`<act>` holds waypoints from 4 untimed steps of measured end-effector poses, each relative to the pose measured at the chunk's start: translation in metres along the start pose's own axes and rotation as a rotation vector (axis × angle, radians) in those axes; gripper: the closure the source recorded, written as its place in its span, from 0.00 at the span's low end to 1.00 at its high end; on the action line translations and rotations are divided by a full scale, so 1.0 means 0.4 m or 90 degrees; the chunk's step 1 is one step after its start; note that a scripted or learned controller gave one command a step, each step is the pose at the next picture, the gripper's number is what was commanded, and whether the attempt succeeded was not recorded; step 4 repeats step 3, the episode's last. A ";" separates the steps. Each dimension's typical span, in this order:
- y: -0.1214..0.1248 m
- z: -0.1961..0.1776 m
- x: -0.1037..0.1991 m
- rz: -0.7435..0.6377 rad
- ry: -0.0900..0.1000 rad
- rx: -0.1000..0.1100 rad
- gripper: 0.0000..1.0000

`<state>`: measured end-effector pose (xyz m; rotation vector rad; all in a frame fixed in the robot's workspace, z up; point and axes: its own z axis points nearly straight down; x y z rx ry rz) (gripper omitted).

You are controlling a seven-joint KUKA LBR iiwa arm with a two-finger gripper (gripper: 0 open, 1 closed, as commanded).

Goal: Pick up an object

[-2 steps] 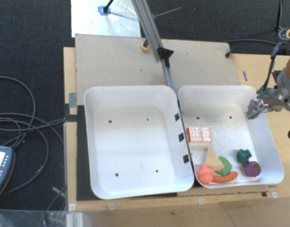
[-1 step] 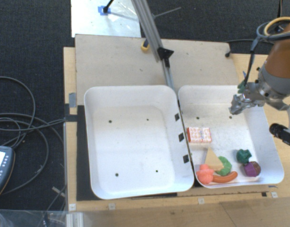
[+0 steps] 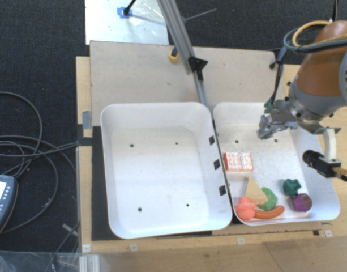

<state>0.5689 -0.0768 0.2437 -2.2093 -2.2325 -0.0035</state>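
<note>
Bench (image 3: 139,72), pale board, fills mid frame on dark carpet. Left white bin (image 3: 114,208) centre-left, four dark dots on its floor. Right white bin (image 3: 241,115) touching it along the middle edge, black clips on the seam. KUKA arm (image 3: 326,61), grey with orange band, at upper right of frame, yellow cable looped above. Slanted metal pole (image 3: 176,24) runs from top centre down to the bins' seam. Grey pendant (image 3: 0,200) at left edge, lower half, black cables (image 3: 31,152) looping beside it.

Gripper (image 3: 268,128) hangs over the upper part of the right bin, apart from the objects; nothing visible between its fingers, how far open cannot tell from this angle.

Objects all in lower part of right bin: red-and-white box (image 3: 238,162) near the seam; tan wedge (image 3: 253,190) below it; green curved piece (image 3: 270,198) touching the wedge; orange-red lump (image 3: 245,209) at lower left corner, red-orange sausage shape (image 3: 269,212) just beside it; dark green item (image 3: 291,186) and purple item (image 3: 301,202) near lower right corner, close together.
</note>
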 end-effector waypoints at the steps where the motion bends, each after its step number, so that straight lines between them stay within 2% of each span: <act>1: 0.016 -0.018 0.127 -0.001 0.000 -0.001 1.00; 2: 0.044 -0.017 0.245 0.000 0.000 -0.001 1.00; 3: 0.053 0.023 0.365 0.000 0.000 0.001 1.00; 4: 0.053 0.023 0.365 0.000 0.000 0.001 1.00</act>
